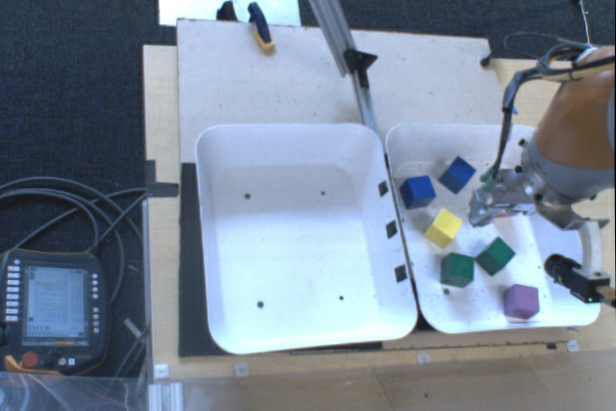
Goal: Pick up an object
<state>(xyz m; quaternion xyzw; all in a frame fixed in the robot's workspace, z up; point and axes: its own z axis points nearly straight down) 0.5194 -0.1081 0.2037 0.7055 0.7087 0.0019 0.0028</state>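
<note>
The grey metal gripper [484, 210] hangs over the right white bin [423, 303]; whether its fingers are parted cannot be told, and nothing shows between them. Just beside it sit a yellow cube [444, 228] and a green cube [496, 256].

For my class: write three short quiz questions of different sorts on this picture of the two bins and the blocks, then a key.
1. True or false: the yellow block lies in the left bin.
2. How many blocks lie in the right bin?
3. Which block is nearest the hand? A) purple block B) yellow block C) the blue block by the divider

Key: 1. false; it lies in the right bin. 2. Six: two blue, two green, one yellow, one purple. 3. B.
</note>
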